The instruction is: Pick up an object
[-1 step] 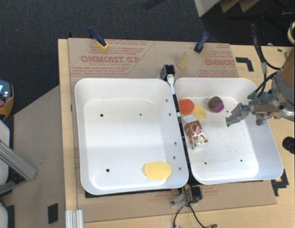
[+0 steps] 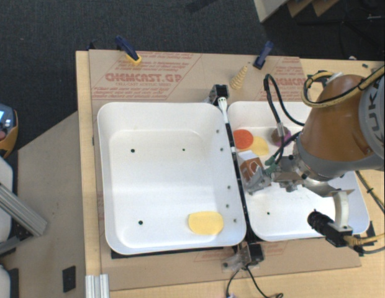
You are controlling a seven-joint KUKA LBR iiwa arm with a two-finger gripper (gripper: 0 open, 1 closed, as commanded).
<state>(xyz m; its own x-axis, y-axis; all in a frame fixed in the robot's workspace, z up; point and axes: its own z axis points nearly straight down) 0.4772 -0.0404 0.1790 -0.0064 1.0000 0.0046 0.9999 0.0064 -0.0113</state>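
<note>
My gripper [image 2: 259, 180] is low in the right bin [image 2: 285, 222], near its left wall. Its fingertips sit at a brown block [image 2: 249, 166] with a pale label; the wrist hides how the fingers stand on it. Just behind the block lie an orange-red round piece [image 2: 243, 139] and a small yellow piece [image 2: 260, 146]. A purplish thing [image 2: 280, 135] shows beside the arm's orange band. In the left bin [image 2: 149, 135] a flat yellow oval [image 2: 205, 223] rests near the front right corner.
The arm's bulky orange and grey wrist [image 2: 338, 129] covers much of the right bin. Clamps [image 2: 128, 49] hold the cardboard bench top at the back. A black divider strip [image 2: 233, 160] runs between the bins.
</note>
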